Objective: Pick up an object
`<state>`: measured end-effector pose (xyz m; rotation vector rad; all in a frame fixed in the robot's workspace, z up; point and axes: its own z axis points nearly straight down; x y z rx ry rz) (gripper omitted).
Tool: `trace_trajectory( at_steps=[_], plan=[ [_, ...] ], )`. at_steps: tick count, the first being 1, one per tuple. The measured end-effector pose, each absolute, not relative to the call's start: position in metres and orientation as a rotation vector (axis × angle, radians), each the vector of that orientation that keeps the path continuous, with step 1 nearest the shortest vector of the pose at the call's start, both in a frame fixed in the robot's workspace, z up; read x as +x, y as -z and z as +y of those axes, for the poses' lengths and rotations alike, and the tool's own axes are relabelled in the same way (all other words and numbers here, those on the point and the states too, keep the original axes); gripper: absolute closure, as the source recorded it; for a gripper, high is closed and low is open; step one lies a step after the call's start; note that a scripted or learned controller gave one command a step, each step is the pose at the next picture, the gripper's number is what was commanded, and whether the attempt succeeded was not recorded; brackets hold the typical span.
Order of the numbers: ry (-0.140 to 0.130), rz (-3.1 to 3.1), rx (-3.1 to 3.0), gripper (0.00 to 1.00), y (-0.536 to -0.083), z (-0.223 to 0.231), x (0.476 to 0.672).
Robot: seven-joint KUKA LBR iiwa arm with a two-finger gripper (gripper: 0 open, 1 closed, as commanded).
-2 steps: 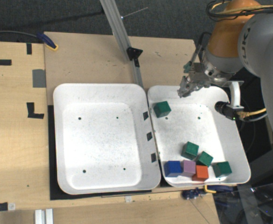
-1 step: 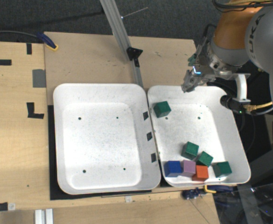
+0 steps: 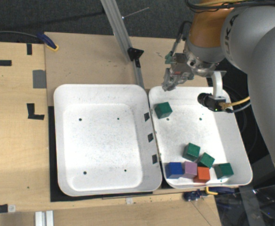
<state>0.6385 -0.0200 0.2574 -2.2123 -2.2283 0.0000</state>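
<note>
The claw (image 3: 170, 84) hangs over the right bin's (image 3: 231, 126) far rim — whether clenched or released I cannot tell. A lone green cube (image 3: 163, 110) sits just beneath; descending off-centre could nudge it aside.

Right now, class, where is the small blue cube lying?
The small blue cube lies in the right-hand white bin, at its near left corner, touching the purple cube on its right.
</note>
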Motion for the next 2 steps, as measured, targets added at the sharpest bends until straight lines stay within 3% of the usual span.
trace_trajectory(
  at_steps=[2],
  plan=[
    [0.000, -2.228, -2.215, 1.00, -0.251, 0.075, 0.664]
  ],
)
